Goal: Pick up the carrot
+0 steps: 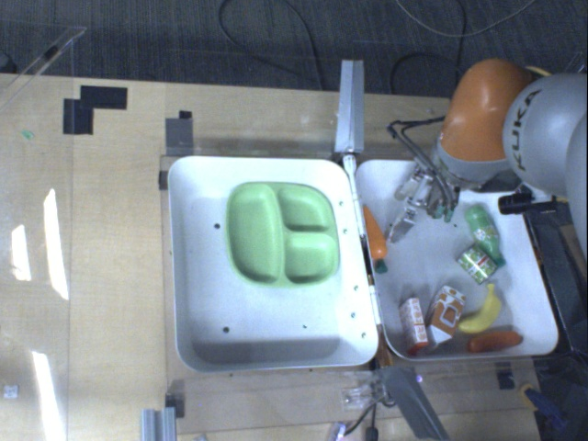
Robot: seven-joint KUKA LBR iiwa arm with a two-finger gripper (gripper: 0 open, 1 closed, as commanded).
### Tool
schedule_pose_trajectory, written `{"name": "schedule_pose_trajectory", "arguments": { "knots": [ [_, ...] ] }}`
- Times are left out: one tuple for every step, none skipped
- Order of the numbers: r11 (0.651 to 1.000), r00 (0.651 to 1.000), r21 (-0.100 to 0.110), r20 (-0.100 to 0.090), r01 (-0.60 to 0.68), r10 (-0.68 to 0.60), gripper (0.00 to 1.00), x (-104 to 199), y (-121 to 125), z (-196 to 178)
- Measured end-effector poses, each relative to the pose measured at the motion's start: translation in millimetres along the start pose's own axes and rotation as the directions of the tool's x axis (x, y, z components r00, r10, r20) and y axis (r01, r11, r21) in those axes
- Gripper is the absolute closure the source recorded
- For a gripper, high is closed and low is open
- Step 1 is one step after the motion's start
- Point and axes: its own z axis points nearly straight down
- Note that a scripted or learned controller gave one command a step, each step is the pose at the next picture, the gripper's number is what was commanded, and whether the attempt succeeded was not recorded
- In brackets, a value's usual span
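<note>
Hovering open gripper (pixel 411 211), beside carrot (pixel 373 237)

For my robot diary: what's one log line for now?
claw: above right bin, holding nothing | carrot: beside left wall, not picked

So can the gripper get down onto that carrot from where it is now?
Probably, but tightly. The gripper hovers just right of the carrot with nothing between, yet the carrot lies against the right bin's left wall, leaving little finger room.
</note>
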Motion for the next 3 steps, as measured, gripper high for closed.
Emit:
{"name": "schedule_pose_trajectory", "arguments": {
  "knots": [
    [0.970,0.970,-0.003,0.007,0.244,-0.244,0.00,2,9,-1],
    [0.937,0.937,-0.001,-0.002,-0.348,0.348,0.00,-5,-12,1],
    [0.972,0.972,-0.003,0.010,-0.235,0.235,0.00,10,-6,-2]
  ]
}}
